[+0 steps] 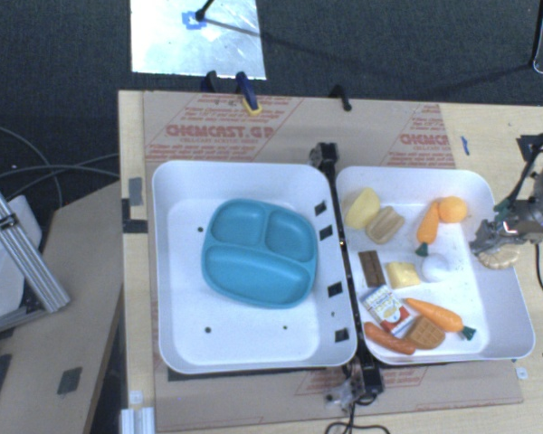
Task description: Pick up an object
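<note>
In the right white bin, the pincer, grip unclear, hovers touching a tan cookie.

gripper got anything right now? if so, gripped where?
Cannot tell. The gripper sits at the right bin's right wall, just above a tan cookie-like piece; no object visibly sits between its fingers.

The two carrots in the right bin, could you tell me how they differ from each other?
The upper carrot stands nearly upright in the view, beside the orange fruit, its tip pointing down toward a white item. The lower carrot lies almost flat near the front wall of the right bin, green end to the right, next to a waffle-like piece. It also looks longer. Both are orange toy food.
</note>
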Robot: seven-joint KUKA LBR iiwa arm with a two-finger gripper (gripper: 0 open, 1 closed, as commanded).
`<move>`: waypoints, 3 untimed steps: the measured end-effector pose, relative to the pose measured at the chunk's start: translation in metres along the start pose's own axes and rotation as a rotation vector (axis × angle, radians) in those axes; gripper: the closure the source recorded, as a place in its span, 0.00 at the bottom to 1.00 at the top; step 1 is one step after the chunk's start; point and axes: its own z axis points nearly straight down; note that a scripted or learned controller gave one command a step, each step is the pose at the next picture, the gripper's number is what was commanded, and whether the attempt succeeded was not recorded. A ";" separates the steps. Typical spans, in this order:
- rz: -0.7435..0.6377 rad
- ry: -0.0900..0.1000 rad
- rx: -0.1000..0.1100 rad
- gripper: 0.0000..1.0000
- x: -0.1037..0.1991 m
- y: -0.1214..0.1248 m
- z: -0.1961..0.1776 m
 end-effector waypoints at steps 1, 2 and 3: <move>-0.003 0.001 0.000 1.00 0.037 0.022 0.000; -0.005 0.002 0.000 1.00 0.082 0.053 0.008; -0.005 0.003 -0.001 1.00 0.126 0.077 -0.003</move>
